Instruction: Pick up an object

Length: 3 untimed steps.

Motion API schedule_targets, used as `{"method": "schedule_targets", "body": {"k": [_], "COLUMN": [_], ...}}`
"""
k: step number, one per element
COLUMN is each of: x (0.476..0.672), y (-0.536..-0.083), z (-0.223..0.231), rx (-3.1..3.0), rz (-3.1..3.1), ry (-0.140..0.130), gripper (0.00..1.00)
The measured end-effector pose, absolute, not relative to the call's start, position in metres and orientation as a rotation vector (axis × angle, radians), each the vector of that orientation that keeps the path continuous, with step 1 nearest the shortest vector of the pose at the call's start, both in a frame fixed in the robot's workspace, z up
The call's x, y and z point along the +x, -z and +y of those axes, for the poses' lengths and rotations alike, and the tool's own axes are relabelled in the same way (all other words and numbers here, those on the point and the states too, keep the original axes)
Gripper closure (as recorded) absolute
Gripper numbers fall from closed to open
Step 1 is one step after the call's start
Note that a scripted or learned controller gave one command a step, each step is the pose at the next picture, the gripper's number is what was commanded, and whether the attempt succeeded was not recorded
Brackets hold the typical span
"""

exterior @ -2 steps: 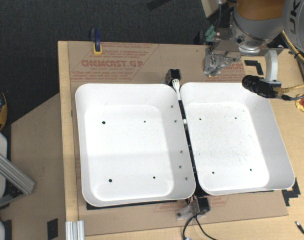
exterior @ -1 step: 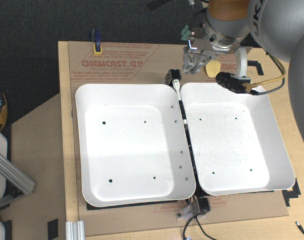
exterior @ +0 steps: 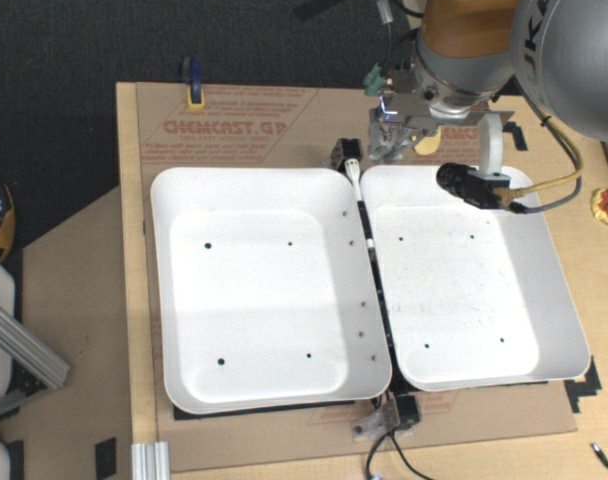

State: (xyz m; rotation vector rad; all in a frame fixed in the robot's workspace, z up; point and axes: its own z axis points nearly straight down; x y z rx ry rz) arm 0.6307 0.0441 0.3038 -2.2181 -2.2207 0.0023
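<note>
Brown board (exterior: 234, 128) — red "CHEMCAST GP" print, by white bins (exterior: 254, 288).

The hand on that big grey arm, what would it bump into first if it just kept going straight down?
Probably the back rim of the right bin: the hand hangs just above it, though depth is hard to judge.

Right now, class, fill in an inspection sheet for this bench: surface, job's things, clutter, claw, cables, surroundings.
Surface: brown board bearing a left bin and a right bin, side by side, rims touching.
Job's things: a small yellowish piece beside the claw, above the right bin's far rim; whether it is held cannot be told.
Clutter: blue-and-yellow clamp on the board's far edge.
Claw: claw hangs over the far rim between the bins; finger state unclear.
Cables: black-and-yellow cable over the right bin's far corner.
Surroundings: dark floor.
</note>
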Motion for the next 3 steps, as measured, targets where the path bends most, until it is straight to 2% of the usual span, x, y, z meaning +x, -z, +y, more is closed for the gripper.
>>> {"method": "schedule_targets", "body": {"k": [1,2,3], "x": [0.636,0.667,0.665], "y": [-0.271,-0.333,-0.261], "z": [0.137,0.069,0.157], "rx": [-2.208,-2.231,-2.209], "rz": [-2.227,-2.221,-2.225], "ry": [-0.002,0.008,-0.006], "gripper": [1.00,1.00,1.00]}}
